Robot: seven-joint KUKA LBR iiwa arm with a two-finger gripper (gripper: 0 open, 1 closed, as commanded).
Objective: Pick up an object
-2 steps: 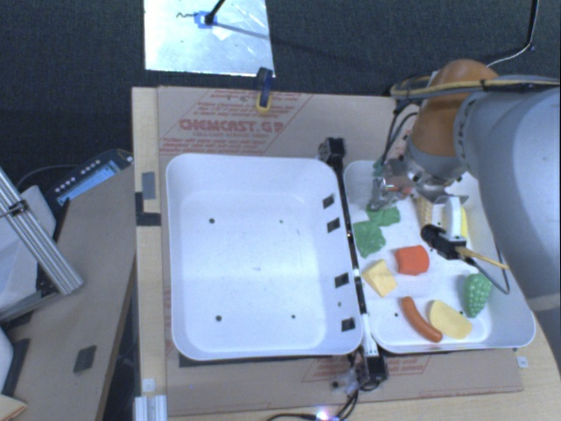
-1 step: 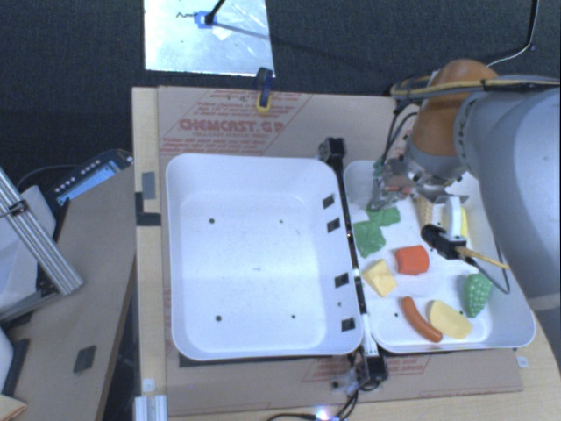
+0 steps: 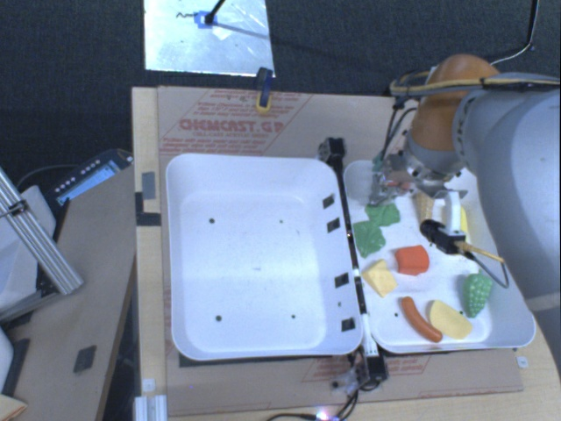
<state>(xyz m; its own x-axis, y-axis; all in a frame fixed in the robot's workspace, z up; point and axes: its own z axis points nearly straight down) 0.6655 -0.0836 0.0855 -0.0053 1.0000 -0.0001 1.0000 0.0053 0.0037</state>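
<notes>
The green toy leaf [image 3: 382, 212] lay at the far end of the right bin [image 3: 517, 327]. Our pincer [image 3: 388, 185] hung just above it; we could not tell its state. Next we needed to lower and squeeze.

On the cardboard sheet [image 3: 230, 123] under my bins I read red print, roughly "CHEMCAST GP"; the smaller red print there is too blurred to read
</notes>
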